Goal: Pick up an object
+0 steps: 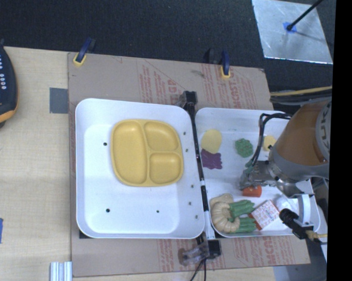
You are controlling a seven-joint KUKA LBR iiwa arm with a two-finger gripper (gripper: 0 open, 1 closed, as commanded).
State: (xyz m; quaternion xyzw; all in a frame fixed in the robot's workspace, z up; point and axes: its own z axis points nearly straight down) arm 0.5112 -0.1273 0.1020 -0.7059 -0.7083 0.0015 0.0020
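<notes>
Claw (250,181), fingers' state impossible to tell, sits just above a small red-orange object (252,191).

A light wood counter (30,178) is carrying a brown cardboard sheet (161,79), which two clamps, one yellow (82,53) and one blue-and-yellow (225,65), are pinning at its far edge. Two shallow white bins are lying side by side on the sheet, the left bin (133,213) just beside the right bin (234,119). A grey patch (58,100) is lying left of the sheet, and a dark handheld controller (2,85) is resting at the counter's left edge.
</notes>
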